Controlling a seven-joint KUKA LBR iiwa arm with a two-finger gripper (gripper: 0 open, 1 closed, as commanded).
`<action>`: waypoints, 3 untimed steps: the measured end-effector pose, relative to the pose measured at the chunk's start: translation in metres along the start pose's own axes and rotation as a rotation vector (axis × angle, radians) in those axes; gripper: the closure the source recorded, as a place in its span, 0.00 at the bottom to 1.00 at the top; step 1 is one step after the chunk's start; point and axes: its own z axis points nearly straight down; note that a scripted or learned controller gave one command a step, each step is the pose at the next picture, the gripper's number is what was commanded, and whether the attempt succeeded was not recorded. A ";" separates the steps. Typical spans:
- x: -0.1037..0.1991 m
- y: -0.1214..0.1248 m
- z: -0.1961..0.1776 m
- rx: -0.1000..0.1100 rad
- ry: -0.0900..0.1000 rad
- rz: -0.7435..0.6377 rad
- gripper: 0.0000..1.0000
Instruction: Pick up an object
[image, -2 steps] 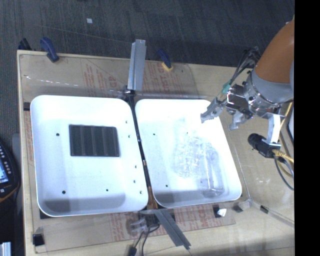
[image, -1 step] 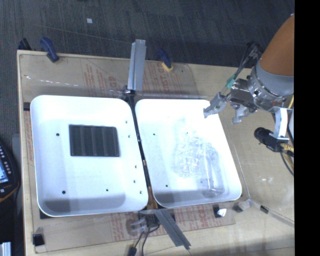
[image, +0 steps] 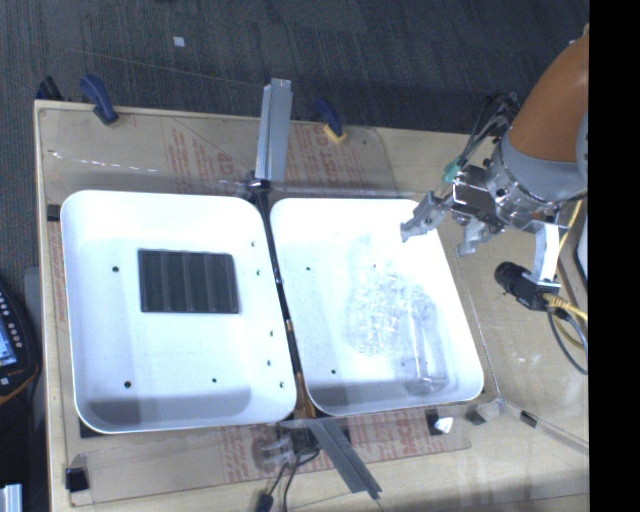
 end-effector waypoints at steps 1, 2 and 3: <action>0.001 0.000 -0.010 0.002 0.000 -0.007 1.00; 0.001 0.004 -0.073 -0.005 0.000 -0.123 1.00; 0.037 0.031 0.028 0.001 0.000 0.001 1.00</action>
